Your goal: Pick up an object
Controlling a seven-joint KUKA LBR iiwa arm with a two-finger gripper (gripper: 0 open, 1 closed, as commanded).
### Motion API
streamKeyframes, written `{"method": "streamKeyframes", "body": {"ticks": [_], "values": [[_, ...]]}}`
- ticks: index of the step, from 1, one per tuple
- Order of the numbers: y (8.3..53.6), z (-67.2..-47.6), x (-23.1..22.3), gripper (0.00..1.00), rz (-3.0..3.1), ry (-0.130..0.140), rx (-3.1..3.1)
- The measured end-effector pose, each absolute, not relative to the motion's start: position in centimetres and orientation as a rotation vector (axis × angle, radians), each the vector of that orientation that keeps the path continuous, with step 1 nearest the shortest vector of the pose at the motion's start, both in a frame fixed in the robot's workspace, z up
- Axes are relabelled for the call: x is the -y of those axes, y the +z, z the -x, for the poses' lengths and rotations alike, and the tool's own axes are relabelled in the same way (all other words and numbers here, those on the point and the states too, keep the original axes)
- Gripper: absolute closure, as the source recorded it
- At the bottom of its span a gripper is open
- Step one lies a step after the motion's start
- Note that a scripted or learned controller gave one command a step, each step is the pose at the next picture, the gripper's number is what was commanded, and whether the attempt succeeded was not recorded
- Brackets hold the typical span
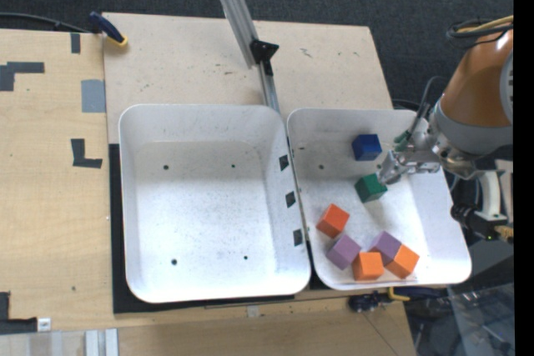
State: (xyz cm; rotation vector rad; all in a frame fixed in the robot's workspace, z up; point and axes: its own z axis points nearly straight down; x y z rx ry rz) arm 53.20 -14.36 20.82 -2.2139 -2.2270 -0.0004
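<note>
In the right bin [434, 204], the end effector [390, 171], grip state impossible to tell, hangs just above the green block [370, 188]; it should centre over the block, then descend straight.

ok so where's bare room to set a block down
The left bin has an open floor wall to wall. In the right bin, the top-left corner is bare. Crowded: its bottom, around the orange block and purple block, and by the tool.

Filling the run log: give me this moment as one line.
end effector over right bin | just above green cube | blue cube beside | hold unconfirmed
</note>
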Motion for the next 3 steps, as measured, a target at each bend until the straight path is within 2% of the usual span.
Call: {"method": "streamKeyframes", "body": {"ticks": [1, 3], "values": [[20.1, -54.1, 9.3, 1.0, 2.213, 0.0, 2.226], [22.4, -56.5, -2.3, 1.0, 2.211, -0.002, 2.228]]}}
